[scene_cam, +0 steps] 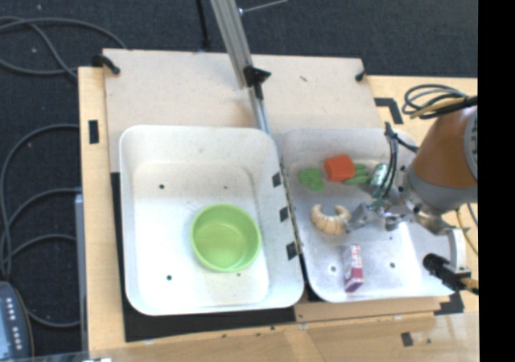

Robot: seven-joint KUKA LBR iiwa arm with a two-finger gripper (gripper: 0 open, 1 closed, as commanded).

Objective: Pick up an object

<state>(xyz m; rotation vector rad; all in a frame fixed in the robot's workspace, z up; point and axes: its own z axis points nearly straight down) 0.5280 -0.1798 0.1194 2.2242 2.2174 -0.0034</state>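
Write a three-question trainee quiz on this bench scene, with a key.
1. True or false: the green bowl sits in the left bin.
2. Which item lies nearest the front rim of the right bin? A) orange block B) croissant-shaped piece C) red-and-white packet
3. Fill in: the gripper hovers just right of the ____.

Key: 1 true; 2 C; 3 croissant-shaped piece.

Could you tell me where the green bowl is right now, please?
The green bowl sits in the left bin, toward its lower right part, near the divide from the right bin.
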